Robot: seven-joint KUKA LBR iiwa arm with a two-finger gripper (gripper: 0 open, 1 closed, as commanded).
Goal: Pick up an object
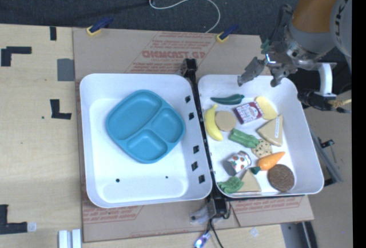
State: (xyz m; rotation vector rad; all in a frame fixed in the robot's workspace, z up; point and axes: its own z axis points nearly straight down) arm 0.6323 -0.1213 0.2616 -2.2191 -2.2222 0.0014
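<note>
1. Since nothing sits between the fingers, we log the pick as not yet made.
2. Nearest us, the cookie (281,177) and carrot (270,160) lie in the right bin (311,144).
3. Mid-bin: banana (213,124), maroon packet (247,112).
4. Far rim: gripper (263,74) hovers spread wide, empty, above the green pepper (227,99).
5. Left: choose, descend, close, lift.

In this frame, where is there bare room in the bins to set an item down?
The left bin has a bare white strip along its near edge, below the blue plate, and a narrower margin at its left wall. The right bin is crowded: banana, carrot, brown disc. The open pincer hovers over its far rim.
</note>
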